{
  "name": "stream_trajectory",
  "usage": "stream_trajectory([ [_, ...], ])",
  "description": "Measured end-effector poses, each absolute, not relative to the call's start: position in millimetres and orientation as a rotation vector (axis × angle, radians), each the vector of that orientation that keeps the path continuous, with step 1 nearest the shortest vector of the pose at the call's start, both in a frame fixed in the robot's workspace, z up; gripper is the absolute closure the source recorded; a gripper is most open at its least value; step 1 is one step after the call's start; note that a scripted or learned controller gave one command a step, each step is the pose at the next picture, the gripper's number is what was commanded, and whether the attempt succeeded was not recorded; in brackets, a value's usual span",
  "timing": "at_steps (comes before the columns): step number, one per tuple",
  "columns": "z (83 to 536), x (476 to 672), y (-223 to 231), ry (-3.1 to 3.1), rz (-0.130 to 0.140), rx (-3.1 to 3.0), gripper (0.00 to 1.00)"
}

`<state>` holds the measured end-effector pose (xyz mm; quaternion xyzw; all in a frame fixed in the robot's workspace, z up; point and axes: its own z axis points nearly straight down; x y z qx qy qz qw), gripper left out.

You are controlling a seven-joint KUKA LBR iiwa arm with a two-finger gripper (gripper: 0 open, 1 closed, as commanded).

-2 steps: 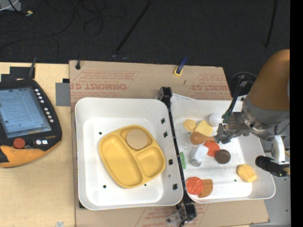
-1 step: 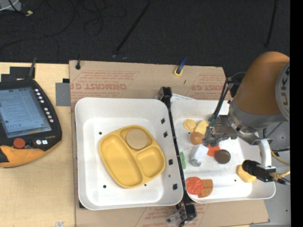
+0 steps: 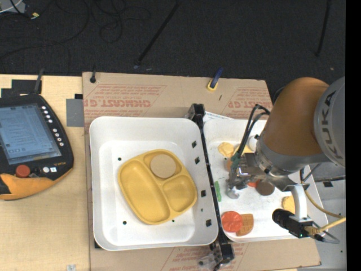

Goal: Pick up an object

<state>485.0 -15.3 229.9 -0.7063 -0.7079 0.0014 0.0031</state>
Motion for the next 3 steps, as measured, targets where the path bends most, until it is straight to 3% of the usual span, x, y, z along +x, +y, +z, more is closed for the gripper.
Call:
stream_trajectory([
  [2, 223.1, 496.8, -1.7, -2.222, 0.004, -2.218, 1.0],
  [3, 219.0, 484.4, -12.4, -2.217, 0.005, -2.22, 1.0],
])
